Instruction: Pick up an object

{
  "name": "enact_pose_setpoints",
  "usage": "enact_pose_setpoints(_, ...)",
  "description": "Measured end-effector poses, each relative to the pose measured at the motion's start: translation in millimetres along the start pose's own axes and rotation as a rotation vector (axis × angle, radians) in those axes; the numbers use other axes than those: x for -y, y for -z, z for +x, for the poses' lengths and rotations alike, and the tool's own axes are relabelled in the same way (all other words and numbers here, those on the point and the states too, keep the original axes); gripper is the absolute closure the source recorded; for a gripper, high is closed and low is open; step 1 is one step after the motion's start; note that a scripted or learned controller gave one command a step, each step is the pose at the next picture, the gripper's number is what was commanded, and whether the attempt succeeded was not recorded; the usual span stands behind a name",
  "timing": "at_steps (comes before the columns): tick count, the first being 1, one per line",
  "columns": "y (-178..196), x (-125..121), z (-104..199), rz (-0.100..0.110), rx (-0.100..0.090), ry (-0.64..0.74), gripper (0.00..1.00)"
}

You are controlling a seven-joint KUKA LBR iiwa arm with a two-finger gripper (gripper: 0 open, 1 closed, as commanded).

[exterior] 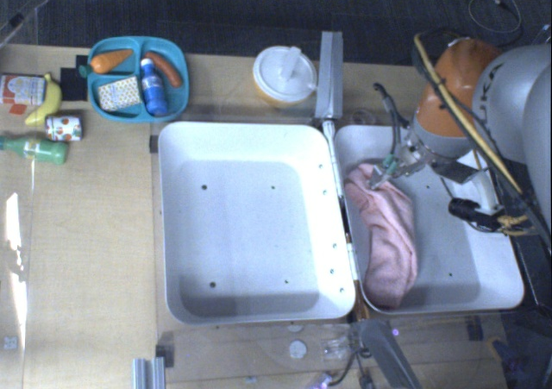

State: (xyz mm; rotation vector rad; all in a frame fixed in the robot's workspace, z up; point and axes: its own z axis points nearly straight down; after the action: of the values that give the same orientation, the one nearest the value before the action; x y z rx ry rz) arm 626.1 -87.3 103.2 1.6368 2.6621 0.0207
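Observation:
A pink cloth (388, 232) lies crumpled along the left side of the right bin (483, 284), from near the top edge down to the front wall. My gripper (392, 168) reaches in from the right and sits at the cloth's upper end, its tips touching or pinching a raised fold there. The grey arm with its orange band (461, 77) hangs above the right bin's far corner.
The left bin (250, 223) stands beside the right one, with a metal divider (328, 77) behind them. A white lidded cup (285, 75) and a blue tray of toy food (138, 78) sit at the back. Small toys lie at far left (39, 116). Cables (479, 210) cross the right bin.

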Motion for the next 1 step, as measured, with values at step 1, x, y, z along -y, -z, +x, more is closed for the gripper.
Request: enact_pose_setpoints(1, 0.2, 0.1, -0.2, 0.000, 0.000, 0.000, 0.00)
